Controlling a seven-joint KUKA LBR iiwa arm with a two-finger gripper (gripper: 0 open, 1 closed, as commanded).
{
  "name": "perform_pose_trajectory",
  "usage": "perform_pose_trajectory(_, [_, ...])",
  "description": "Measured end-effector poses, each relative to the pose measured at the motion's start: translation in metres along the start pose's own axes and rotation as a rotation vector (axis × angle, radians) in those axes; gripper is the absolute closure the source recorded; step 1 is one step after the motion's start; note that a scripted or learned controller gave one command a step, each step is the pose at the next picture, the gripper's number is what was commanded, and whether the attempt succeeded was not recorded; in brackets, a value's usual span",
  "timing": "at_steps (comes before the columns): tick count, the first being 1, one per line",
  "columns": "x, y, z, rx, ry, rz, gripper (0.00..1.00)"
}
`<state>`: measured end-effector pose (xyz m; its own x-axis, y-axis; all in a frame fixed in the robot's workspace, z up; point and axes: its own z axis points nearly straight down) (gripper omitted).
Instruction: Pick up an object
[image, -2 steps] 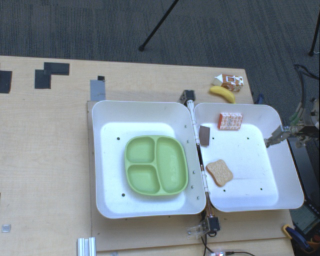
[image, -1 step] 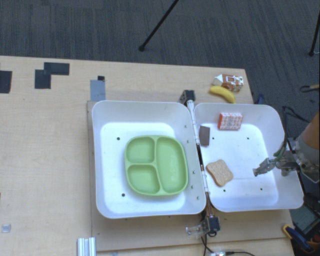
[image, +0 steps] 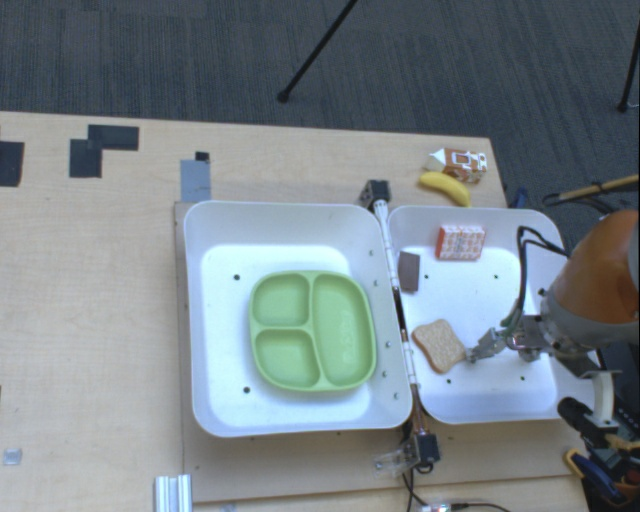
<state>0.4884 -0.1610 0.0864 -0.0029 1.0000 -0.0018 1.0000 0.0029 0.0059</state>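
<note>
Over the right bin, the gripper sits low, just beside the bread slice; whether it is open or closed I cannot tell. Nothing looks lifted yet, so the pick seems undone. A green divided plate lies in the left bin.

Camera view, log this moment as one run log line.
gripper low in right bin | beside bread slice | green plate in left bin

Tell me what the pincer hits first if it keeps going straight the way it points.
Probably the tan slice of toy bread: the pincer points left across the right white bin, its tip beside the slice. Its height above the floor is unclear.
</note>
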Motion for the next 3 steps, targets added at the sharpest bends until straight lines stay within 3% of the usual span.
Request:
perform_pose_trajectory(1, [0.000,0.002,-0.011,-0.005,0.000,-0.002,1.00])
perform_pose_trajectory(2, [0.000,0.002,-0.011,-0.005,0.000,-0.002,0.00])
perform_pose_trajectory(3, [0.001,0.004,-0.022,-0.008,0.000,-0.004,1.00])
